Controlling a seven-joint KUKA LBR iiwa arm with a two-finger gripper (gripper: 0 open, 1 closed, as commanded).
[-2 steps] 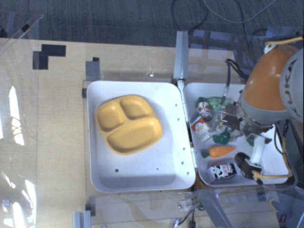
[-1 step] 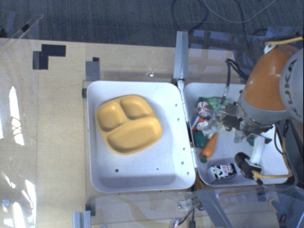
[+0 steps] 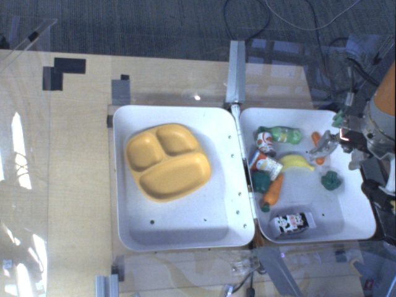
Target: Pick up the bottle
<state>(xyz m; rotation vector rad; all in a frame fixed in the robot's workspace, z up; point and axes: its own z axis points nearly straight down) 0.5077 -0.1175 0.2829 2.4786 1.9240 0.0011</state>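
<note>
bottle (image 3: 281, 134): glossy green plastic. yellow tray (image 3: 167, 161): smooth matt plastic. bins (image 3: 185, 228): matt white plastic. bench (image 3: 74, 166): pale wood, clear sheet over it.

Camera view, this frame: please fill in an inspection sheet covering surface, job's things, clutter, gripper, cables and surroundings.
Surface: light wooden bench bearing two shallow white bins, left bin and right bin.
Job's things: green plastic bottle lying on its side near the right bin's far wall.
Clutter: yellow sectioned plastic tray in the left bin; yellow banana, orange carrot, small green lump and black-and-white carton in the right bin.
Gripper: two-finger gripper over the right bin's right side, apart from the bottle.
Cables: black cables looping behind the bins.
Surroundings: dark grey floor.
</note>
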